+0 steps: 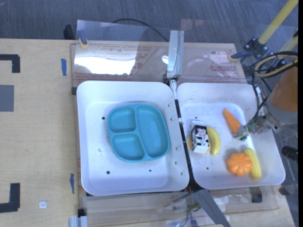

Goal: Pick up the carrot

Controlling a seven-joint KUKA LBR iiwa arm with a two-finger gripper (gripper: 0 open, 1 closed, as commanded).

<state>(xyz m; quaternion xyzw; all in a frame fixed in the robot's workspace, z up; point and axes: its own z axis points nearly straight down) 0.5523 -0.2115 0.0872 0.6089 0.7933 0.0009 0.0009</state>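
1. the carrot (231, 120) lies in the right bin (215, 91), tilted, its lower end touching or just beside the gripper (246, 130); most of it runs up and to the left of the tool
2. the gripper sits at the carrot's lower end near the bin's right wall, and the view is too small and blurred there to tell how the tool is set, or whether anything is held
3. risk: a grasp at the very end of the carrot, not its middle, could let the tapered body pivot or slip out on the lift
4. risk: the bin wall just to the right of the tool leaves little room; a push could wedge the carrot against it or roll it left
5. risk: the corn cob (253, 163) and the orange pumpkin toy (238, 163) lie near, below the tool; a low approach could snag them instead
6. the banana (214, 141) and cow-print carton (200, 139) lie further left, well apart from the tool, as is the blue divided plate (138, 132) in the left bin (90, 126)
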